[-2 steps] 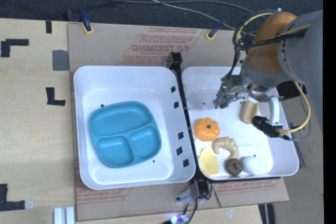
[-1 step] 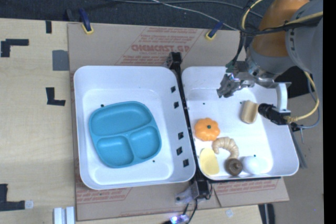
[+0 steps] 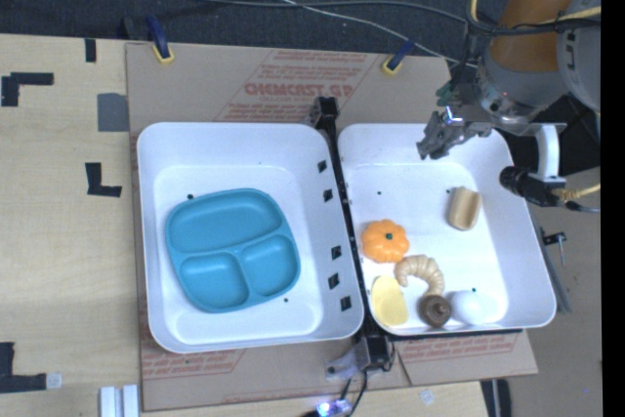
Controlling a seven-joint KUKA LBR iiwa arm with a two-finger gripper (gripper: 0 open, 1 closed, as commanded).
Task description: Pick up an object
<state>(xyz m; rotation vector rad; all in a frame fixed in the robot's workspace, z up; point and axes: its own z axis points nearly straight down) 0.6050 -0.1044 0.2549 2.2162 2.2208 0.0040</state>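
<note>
The right bin [image 3: 391,161] holds an orange pumpkin [image 3: 385,240], a tan croissant [image 3: 421,271], a pale yellow piece [image 3: 390,302], a brown round thing [image 3: 436,310], a white ball [image 3: 476,306] and a tan cylinder [image 3: 463,208]. My gripper [image 3: 437,140] hangs above the bin's far right corner, well clear of all these objects. Nothing shows between its fingers.
The left bin [image 3: 156,151] carries a blue divided plate [image 3: 232,247]. A black divider with clips [image 3: 333,200] runs between the two bins. Cables cross the dark floor behind the bench, and the arm's grey body [image 3: 547,24] fills the upper right.
</note>
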